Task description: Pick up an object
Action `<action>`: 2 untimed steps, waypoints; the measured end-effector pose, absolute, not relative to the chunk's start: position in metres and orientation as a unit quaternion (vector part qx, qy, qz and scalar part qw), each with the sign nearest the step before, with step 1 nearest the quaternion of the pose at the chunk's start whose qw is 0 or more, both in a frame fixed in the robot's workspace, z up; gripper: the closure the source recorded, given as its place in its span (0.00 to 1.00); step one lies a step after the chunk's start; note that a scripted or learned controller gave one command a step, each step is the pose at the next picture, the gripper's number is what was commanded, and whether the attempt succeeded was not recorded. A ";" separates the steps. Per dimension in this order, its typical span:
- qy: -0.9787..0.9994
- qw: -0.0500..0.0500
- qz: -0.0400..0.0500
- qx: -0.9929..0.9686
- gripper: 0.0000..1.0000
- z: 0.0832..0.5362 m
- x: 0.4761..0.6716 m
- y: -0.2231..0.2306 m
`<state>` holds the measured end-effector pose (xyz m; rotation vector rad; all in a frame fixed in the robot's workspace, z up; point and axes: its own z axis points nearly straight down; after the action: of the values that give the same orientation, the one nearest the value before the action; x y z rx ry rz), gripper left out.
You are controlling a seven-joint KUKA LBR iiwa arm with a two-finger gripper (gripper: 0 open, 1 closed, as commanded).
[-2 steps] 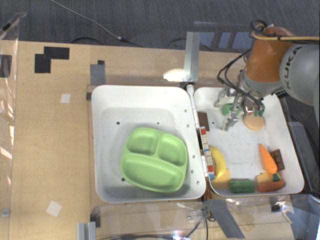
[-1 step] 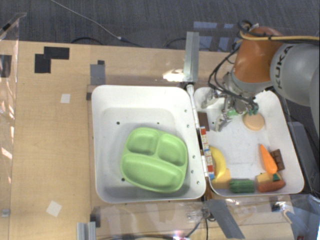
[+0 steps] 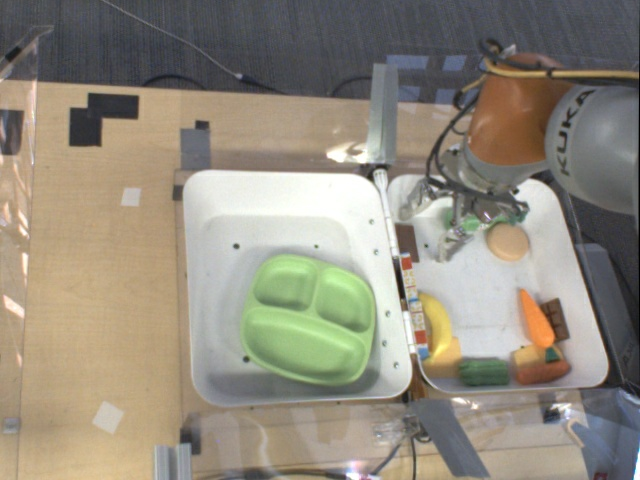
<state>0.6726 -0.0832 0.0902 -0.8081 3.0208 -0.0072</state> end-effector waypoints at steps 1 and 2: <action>0.954 0.006 -0.002 -0.299 0.00 0.089 0.647 -0.081; 0.917 0.007 -0.003 -0.400 0.00 0.091 0.667 -0.096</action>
<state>0.6669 -0.0964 0.0905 -1.2492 2.8664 -0.0098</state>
